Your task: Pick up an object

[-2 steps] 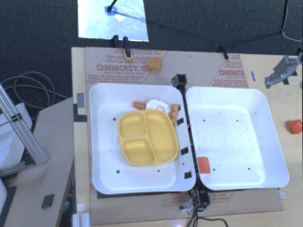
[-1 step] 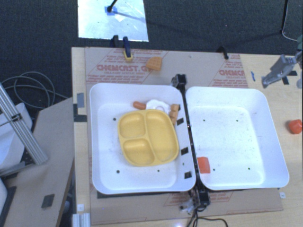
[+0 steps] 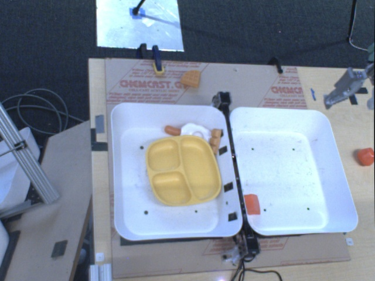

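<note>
**Fingers parked at the right edge, objects spread over both bins**

Seen at the far right, above the worktop and clear of both bins: the fingers, grey, angled down to the left, with nothing between them. Cannot tell how far apart the tips stand at this size.

In the left bin: a yellow divided tray, three compartments, lying flat and slightly turned, near the bin's middle. Just behind the tray, touching or nearly touching its far rim, a small white piece, with an orange sausage-like item just to its left and a small tan block to its right, close to the bin's right wall.

In the right bin: an orange-red block against the left wall near the front corner.

Outside the bins: a tan waffle-like square on the cardboard behind the left bin, and a red-orange object on the worktop right of the right bin, well apart from the fingers. Beyond the worktop, a shiny metal sheet on the dark floor.
</note>
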You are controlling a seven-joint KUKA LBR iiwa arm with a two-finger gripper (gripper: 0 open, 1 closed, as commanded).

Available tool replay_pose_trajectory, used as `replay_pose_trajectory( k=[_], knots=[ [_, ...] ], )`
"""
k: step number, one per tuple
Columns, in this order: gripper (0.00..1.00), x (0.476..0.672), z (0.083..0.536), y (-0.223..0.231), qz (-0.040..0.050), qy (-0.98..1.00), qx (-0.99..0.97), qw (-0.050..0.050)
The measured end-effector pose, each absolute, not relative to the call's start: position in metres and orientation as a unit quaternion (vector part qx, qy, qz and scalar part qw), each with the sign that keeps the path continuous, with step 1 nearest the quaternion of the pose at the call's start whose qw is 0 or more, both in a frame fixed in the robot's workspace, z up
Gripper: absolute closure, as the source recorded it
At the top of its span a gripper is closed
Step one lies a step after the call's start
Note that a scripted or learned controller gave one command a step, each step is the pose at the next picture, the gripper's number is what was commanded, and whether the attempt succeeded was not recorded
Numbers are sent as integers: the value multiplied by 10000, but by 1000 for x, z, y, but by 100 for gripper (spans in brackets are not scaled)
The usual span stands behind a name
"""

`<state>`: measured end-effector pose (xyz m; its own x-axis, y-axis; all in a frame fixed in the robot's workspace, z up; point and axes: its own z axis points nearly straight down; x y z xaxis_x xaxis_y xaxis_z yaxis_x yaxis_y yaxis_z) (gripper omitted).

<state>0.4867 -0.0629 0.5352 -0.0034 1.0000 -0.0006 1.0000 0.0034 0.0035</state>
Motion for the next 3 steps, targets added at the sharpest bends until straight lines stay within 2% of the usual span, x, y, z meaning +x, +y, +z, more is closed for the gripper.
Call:
replay_pose_trajectory(
  k=[3],
  knots=[
    [0, 487, 535, -63, 10, 7083, 7059, 15]
  ],
)
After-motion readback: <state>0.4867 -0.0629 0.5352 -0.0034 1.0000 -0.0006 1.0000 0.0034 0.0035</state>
